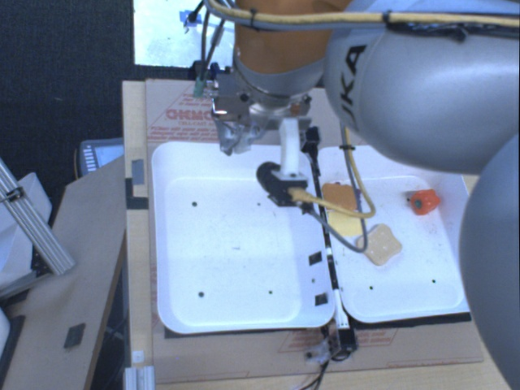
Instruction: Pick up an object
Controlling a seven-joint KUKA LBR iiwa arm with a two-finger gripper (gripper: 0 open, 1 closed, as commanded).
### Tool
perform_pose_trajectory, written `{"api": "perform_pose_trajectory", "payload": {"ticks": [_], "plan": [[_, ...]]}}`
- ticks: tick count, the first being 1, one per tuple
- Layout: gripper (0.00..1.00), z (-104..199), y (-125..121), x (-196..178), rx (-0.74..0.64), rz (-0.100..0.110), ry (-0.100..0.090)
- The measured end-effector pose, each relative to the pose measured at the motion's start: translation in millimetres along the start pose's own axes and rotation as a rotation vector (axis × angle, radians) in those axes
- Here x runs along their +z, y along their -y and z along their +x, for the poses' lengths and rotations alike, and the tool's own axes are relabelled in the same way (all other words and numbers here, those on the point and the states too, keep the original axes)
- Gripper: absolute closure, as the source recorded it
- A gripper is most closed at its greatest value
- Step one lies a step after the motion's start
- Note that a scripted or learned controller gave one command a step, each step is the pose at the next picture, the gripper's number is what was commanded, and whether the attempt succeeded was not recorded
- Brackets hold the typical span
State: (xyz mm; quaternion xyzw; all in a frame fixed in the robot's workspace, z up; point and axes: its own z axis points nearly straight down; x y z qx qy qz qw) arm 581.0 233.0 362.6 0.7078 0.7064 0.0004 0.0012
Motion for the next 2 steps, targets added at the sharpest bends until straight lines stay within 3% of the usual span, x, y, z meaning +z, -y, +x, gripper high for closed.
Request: {"api": "perform_pose_trajectory", "payload": {"ticks": [1,2], "plan": [[1.00,0.2,-80.7,-88.9,-0.001,-0.013,-0.004],[1.00,-82.6,9.0,-92.8,0.003,0.004,-0.001]]}}
